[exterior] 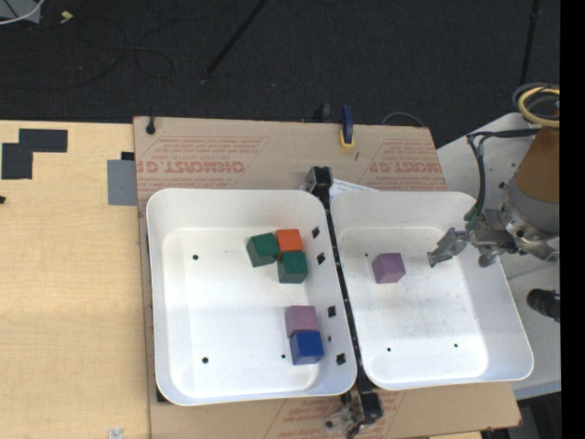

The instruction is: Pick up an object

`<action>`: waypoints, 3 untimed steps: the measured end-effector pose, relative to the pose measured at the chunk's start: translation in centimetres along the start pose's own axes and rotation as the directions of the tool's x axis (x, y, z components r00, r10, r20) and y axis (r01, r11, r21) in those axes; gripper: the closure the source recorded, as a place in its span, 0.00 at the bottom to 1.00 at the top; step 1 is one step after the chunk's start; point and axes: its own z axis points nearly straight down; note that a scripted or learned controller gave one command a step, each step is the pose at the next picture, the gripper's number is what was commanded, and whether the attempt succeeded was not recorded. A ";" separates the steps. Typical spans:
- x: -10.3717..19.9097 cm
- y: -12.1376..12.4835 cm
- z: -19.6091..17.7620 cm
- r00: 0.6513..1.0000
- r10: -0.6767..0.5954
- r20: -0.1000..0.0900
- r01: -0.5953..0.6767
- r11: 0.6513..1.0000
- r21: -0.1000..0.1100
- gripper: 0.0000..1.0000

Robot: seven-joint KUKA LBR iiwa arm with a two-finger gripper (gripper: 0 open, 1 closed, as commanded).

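A pale wooden tabletop is seen at the left of the frame, with a sheet of brown cardboard laid beneath two white bins. In the left bin, a cluster is formed toward the upper right by a dark green block, an orange block and a second green block, all touching or nearly so. Lower down, a mauve block is pressed against a blue block. In the right bin, a single purple block lies left of centre, with bare floor around it. Just to its right, apart from it, the tool is poised over the bin; nothing is held, and whether it is open or closed cannot be told. The arm enters from the right edge.
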 end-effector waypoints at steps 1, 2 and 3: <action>-1.1 -1.0 -19.9 1.000 -0.001 0.006 0.001 1.000 -0.016 0.00; 4.6 -7.7 -15.3 1.000 -0.003 -0.003 0.003 1.000 0.007 0.00; 16.7 -7.9 -21.3 1.000 -0.014 -0.002 0.014 1.000 -0.006 0.00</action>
